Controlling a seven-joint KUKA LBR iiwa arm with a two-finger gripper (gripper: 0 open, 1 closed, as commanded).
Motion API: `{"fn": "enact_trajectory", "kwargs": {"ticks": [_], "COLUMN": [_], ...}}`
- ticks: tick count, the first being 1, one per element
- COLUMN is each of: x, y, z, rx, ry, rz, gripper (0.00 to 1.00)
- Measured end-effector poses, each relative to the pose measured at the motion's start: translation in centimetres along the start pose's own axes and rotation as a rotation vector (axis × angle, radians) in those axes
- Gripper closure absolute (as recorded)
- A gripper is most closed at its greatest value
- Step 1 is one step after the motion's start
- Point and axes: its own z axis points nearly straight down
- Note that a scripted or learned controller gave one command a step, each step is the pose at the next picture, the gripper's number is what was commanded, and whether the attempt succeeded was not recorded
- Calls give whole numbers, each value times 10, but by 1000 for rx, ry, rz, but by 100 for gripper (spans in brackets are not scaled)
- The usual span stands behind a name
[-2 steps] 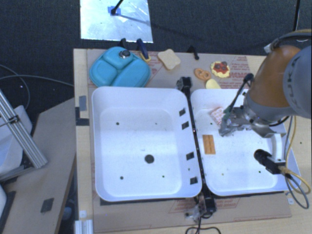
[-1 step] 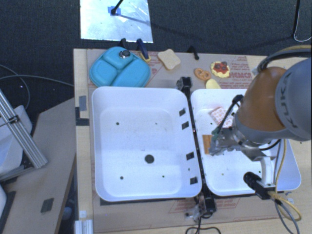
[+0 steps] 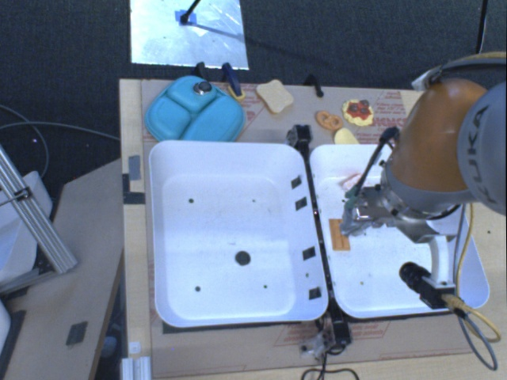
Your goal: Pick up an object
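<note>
A small flat orange block [image 3: 339, 235] lies in the right bin [image 3: 372, 295], close to its left wall. My gripper [image 3: 354, 218] hangs just above and to the right of the block, at the end of the grey arm with the orange band [image 3: 436, 137] that covers much of this bin. A faint pink mark or item [image 3: 349, 182] shows on the bin floor behind the gripper. Whether anything is between the gripper's tips is hidden by its own body.
The left bin [image 3: 170, 212] has a dark round spot [image 3: 242, 258] on its floor. Behind the bins lie a blue lidded container [image 3: 194, 111], a toast slice [image 3: 275, 96], a pretzel [image 3: 327, 119], a small tart [image 3: 358, 112] and a yellow piece [image 3: 345, 137].
</note>
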Motion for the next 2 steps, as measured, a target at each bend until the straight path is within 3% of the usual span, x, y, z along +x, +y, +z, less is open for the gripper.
{"fn": "enact_trajectory", "kwargs": {"ticks": [2], "x": [73], "y": [1], "z": [-115], "rx": [1], "ry": [2], "rz": [-1], "gripper": [100]}}
